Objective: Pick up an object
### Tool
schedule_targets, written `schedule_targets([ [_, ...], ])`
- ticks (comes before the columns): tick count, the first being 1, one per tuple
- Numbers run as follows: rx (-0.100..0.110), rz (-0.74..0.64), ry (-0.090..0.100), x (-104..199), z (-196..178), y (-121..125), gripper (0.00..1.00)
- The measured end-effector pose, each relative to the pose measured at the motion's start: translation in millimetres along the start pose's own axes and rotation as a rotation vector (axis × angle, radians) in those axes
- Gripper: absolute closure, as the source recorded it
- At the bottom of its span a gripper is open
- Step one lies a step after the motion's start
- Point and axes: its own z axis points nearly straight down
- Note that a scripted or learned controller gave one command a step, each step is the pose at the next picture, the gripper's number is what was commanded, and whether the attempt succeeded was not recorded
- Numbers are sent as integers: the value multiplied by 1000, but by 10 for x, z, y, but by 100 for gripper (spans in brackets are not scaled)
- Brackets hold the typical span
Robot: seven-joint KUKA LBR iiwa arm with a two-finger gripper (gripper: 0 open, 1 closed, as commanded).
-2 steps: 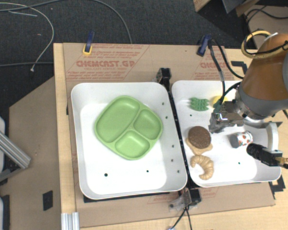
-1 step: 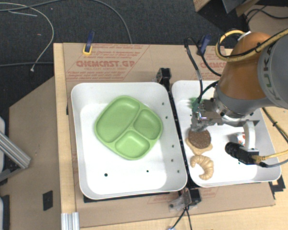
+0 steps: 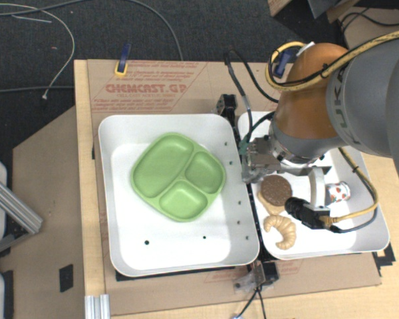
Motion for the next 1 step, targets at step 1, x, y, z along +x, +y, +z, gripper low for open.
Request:
schedule_targets([
  [1,-1,0,0,522,-123,206,100],
])
